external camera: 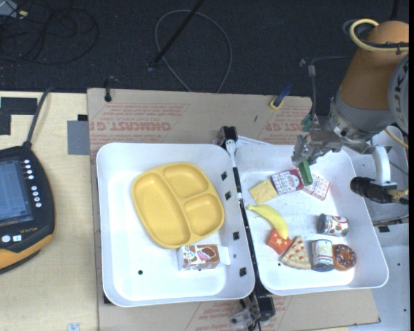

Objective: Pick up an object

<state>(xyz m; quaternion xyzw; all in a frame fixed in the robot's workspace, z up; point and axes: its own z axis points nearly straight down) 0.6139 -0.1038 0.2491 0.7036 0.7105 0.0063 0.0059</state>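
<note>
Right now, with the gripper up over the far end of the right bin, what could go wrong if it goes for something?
1. The gripper hangs above small packets lying close together, so it might nudge or catch more than one.
2. The cans, the donut and the pizza slice crowd the right bin's near corner, so fingers may find little room there.
3. The banana is curved and could slip.

The hand [308, 156] is hanging over the right bin's [372, 267] far edge; a yellow tray [178, 203] is lying in the left bin [117, 254].
</note>
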